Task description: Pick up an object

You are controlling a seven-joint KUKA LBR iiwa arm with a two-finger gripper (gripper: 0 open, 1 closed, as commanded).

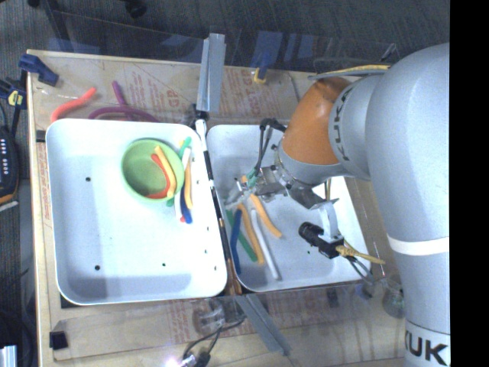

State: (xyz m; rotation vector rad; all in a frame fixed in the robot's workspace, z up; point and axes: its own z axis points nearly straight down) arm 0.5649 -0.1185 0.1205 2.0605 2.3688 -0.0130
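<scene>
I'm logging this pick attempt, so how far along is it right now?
Done: the arm has reached into the right bin, and its gripper sits low over the pile of thin sticks. In hand: nothing I can confirm, since the wrist hides the grip. Left: closing on a stick and lifting it clear. The green bowl with its sticks lies in the left bin, away from the gripper.

My arm: grey shell, orange band

My arm (405,167) is smooth, rounded grey, with a white ring lower down and dark KUKA lettering beneath it. A glossy orange band (313,132) sits above the wrist, with thin dark cables beside it.
</scene>
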